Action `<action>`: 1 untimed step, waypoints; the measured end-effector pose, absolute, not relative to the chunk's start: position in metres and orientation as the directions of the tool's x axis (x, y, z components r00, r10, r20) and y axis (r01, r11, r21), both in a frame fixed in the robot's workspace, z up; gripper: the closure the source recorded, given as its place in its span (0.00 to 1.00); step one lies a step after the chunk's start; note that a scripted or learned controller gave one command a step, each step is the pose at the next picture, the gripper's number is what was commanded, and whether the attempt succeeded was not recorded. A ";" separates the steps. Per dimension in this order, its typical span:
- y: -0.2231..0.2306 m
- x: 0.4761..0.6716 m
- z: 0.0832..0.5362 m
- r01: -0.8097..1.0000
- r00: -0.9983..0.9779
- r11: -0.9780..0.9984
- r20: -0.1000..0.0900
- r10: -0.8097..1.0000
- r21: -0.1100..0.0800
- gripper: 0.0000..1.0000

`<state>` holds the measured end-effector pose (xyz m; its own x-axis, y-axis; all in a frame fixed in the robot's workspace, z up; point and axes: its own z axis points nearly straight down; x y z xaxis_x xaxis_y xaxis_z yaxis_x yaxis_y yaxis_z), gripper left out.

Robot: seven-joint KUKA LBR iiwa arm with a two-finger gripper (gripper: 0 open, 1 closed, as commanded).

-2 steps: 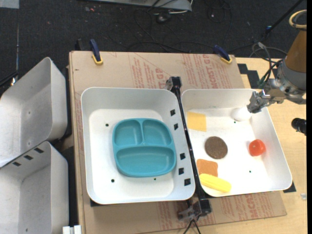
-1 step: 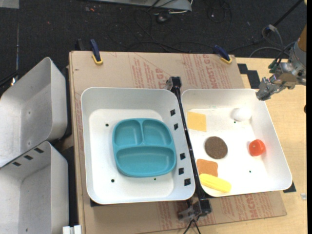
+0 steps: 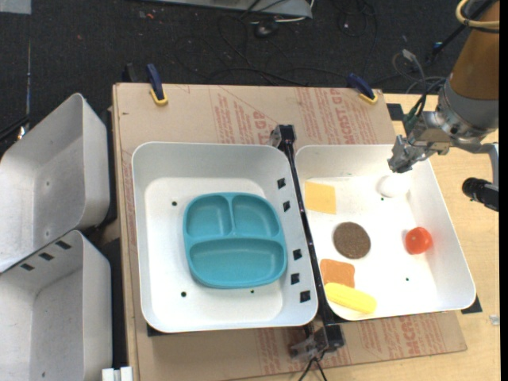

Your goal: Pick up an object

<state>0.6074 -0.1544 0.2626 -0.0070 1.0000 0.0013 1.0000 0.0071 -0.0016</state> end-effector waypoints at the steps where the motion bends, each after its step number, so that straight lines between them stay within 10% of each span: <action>1: -0.098 0.613 0.265 1.000 -0.008 0.008 0.001 1.000 0.000 1.00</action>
